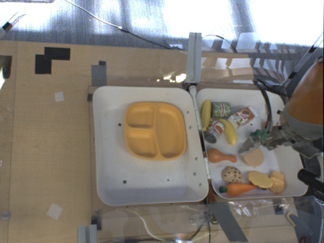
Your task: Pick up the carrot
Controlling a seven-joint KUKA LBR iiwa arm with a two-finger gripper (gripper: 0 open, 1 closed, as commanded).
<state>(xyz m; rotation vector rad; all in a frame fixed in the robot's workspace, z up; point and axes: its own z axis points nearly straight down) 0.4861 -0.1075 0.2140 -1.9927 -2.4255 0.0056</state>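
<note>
The carrot (240,189) is orange with a small green top. It lies flat along the near edge of the right bin (291,168), its green end pointing left. The gripper (254,143) hangs over the middle of that bin, up and to the right of the carrot and well apart from it. It sits just above a round tan slice (254,158). Nothing shows in its grasp.
A cookie (231,174) and tan crackers (267,180) flank the carrot closely. A drumstick (220,155), two bananas (206,114), two cans (220,109) and a small carton (242,117) fill the far part of the right bin. A yellow divided plate (154,129) lies in the left bin.
</note>
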